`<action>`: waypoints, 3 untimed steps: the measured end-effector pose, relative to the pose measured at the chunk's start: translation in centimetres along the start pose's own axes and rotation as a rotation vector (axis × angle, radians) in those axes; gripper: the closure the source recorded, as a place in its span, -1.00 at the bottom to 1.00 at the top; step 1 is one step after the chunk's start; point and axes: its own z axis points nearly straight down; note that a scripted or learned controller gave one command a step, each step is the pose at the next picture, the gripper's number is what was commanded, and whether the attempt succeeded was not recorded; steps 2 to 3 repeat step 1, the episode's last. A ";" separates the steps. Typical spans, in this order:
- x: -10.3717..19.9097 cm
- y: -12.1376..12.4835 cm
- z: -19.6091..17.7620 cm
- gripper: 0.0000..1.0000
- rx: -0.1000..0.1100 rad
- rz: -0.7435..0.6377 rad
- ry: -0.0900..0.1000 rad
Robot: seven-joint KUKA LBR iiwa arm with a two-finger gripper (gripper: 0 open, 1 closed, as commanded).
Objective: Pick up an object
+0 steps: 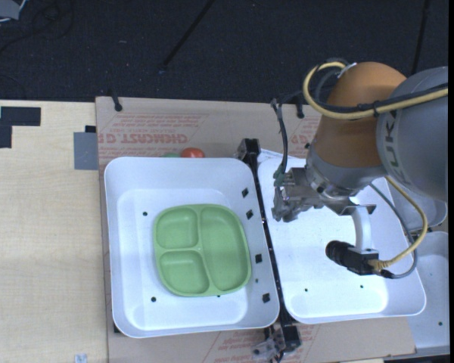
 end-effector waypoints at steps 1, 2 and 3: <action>4.4 0.4 1.2 1.00 0.001 0.000 0.000; 4.4 0.4 1.2 1.00 0.001 0.000 0.000; 4.4 0.4 1.2 1.00 0.001 0.000 0.000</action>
